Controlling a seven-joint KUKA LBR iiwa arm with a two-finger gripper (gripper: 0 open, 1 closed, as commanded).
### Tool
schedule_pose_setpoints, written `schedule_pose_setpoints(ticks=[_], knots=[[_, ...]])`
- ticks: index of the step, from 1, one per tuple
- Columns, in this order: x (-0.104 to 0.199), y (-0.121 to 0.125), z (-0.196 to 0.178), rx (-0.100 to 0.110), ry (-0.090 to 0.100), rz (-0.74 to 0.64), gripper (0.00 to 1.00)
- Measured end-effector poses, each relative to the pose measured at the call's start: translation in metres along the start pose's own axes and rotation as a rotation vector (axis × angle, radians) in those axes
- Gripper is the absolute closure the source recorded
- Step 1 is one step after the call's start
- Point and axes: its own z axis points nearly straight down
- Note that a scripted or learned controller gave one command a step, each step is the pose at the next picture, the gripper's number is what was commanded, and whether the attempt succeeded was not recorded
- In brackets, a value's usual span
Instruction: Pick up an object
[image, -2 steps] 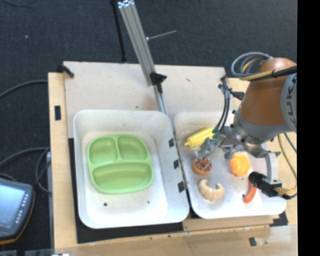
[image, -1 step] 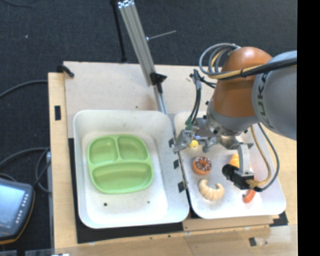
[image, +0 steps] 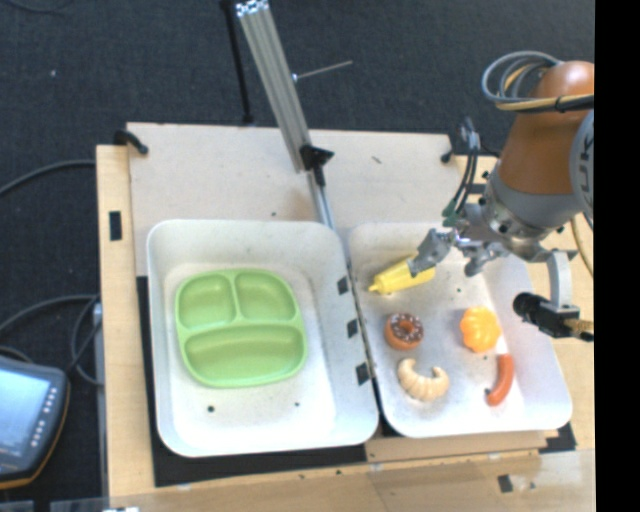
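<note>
Camera view: pincer (image: 452, 252) sat low over the right bin (image: 535, 405), one finger touching the top end of the yellow corn piece (image: 400, 278); can't tell if it was clenched or released, corn not clearly between the fingers. Step looked like the grasp attempt; next call is closing on the corn and lifting straight. Donut (image: 404, 330), croissant (image: 424, 380), orange pepper (image: 479, 329), red chili (image: 500, 380) lay nearby. Left bin (image: 165, 260) held a green tray (image: 240, 326). Counter (image: 220, 170) beige, dark carpet (image: 100, 60) around.
</note>
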Motion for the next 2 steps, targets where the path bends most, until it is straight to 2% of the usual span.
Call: schedule_pose_setpoints(ticks=[1, 2], knots=[[0.041, -0.047, 0.064, 0.012, 0.007, -0.008, 0.0], [0.04, -0.065, 0.06, 0.003, 0.004, -0.003, 0.0]])
